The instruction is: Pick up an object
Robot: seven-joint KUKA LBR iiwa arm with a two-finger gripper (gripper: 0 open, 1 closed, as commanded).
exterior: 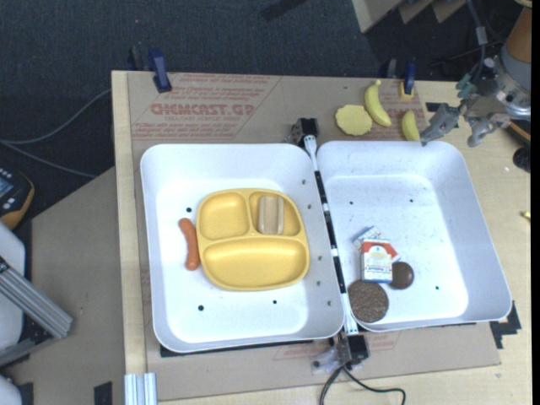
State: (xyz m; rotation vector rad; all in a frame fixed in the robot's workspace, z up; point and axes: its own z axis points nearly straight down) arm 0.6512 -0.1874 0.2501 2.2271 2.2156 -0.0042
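The gripper [462,125] is parked up at the top right, above the far right corner of the right bin [439,171], just off the bin's rim. Its two fingers are spread apart and nothing is held between them, so it's wide open and empty-handed.

Just left of the gripper, on the bare bench board outside the bins, a small banana [410,126] is seen, then a longer banana [377,105] and a round yellow piece [354,120] beside it.

Down inside the right bin, near its front left part, three things are clustered: a little red and white carton [377,258], a small brown disc [402,275] touching its right side, and a bigger brown round cookie-like thing [369,301] right at the front edge.

In the left bin [169,184] a yellow divided plate [251,239] is sat in the middle. A tan bread-roll-looking item [270,213] is lying in its upper right compartment. An orange hot dog [191,243] is laid on the bin floor just beside the plate's left edge
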